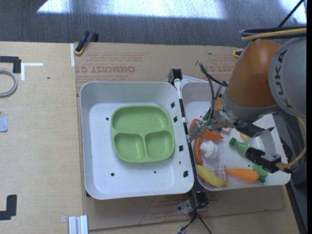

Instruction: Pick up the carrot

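Right bin (280, 179), arm (263, 77) bent low; claw (197, 129)

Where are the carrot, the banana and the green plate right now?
carrot (242, 174): camera view, middle of its orange body, right bin.
banana (211, 176): camera view, middle of its yellow body, right bin.
green plate (142, 115): camera view, floor of its large compartment, left bin.

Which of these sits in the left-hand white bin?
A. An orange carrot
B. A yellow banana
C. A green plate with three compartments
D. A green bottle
C: the green divided plate lies alone in the left bin, while the carrot, the banana and the green bottle all lie in the right bin under the arm.
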Tool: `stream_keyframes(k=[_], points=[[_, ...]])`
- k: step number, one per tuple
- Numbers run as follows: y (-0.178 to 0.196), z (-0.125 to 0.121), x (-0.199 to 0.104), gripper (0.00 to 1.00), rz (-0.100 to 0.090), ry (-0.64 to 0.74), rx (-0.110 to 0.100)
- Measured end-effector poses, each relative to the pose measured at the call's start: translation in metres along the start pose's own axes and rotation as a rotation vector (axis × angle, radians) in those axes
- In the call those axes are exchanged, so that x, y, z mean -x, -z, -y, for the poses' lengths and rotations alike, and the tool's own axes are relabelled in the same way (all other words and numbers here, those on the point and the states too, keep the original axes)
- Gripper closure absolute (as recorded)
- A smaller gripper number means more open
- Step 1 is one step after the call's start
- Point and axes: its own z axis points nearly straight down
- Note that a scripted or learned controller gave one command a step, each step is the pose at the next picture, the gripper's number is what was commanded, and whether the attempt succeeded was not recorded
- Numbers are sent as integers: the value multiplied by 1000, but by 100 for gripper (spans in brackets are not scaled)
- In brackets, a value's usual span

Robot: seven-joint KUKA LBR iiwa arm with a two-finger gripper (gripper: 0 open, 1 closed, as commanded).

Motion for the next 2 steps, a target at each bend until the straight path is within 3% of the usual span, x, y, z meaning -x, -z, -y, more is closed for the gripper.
stream_keyframes(k=[1, 2], points=[[-18, -32, 52, 0, 1, -39, 0], [-18, -24, 10, 0, -1, -241, -2]])
